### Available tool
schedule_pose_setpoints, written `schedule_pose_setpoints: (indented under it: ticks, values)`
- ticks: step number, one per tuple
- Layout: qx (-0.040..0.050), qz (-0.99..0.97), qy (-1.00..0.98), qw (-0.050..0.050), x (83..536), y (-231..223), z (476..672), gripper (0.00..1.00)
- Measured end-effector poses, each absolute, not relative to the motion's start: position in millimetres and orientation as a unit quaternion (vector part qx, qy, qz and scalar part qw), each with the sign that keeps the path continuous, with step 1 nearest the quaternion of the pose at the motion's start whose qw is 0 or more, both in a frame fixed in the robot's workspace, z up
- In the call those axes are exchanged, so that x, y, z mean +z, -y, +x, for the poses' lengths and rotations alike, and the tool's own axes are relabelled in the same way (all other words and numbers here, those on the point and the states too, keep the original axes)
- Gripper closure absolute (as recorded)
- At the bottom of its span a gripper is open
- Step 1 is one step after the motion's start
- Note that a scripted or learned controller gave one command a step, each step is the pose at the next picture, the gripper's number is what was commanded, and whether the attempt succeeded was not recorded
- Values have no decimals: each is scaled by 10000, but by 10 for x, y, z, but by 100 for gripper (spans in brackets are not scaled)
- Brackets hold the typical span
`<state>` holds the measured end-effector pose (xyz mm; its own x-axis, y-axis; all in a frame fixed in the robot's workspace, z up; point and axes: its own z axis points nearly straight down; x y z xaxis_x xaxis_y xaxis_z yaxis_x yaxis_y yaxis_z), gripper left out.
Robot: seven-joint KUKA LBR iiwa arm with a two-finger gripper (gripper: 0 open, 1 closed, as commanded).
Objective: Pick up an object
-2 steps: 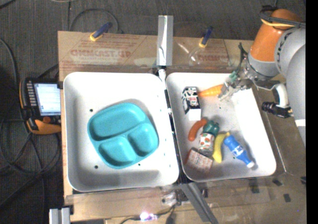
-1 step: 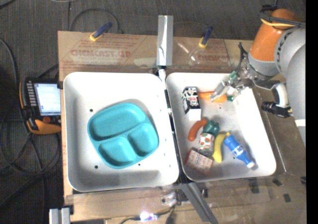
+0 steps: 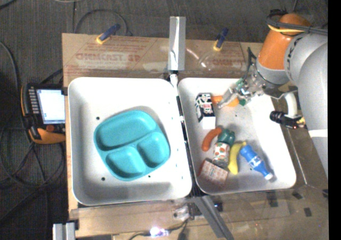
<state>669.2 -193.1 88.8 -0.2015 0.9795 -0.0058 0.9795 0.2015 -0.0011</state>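
1. The end effector (image 3: 238, 95) hung over the upper part of the right white bin (image 3: 277, 143), just above a small orange object (image 3: 230, 102) lying on the bin floor; whether it touched that object, and how it was set, could not be told.
2. Just left of the orange object stood a small black-and-white printed carton (image 3: 204, 105); its print was too small to read.
3. Lower in the same bin lay a cluster: an orange-red sausage-shaped toy (image 3: 211, 138), a dark green rounded piece (image 3: 226, 137) touching it, a small white can with red and green print (image 3: 221, 152), a yellow banana-shaped toy (image 3: 235, 158), a blue bottle with a white cap (image 3: 255, 162) and a brown box with a pale label (image 3: 213, 171). None of their labels was legible.
4. The left white bin (image 3: 80, 127) held a turquoise plastic tray with three compartments (image 3: 132, 143).
5. The table (image 3: 133, 55) carried faint reddish lettering behind the bins, not clearly readable, plus two blue-and-yellow clamps (image 3: 107, 33).
6. A handheld pendant with a lit screen (image 3: 45, 110) sat left of the table.
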Motion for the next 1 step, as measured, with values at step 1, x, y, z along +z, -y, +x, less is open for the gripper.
schedule_pose_setpoints:
  ticks: [1]
  values:
    - [-64, 6307, -7760, -24, 952, 1942, 6663, 100]
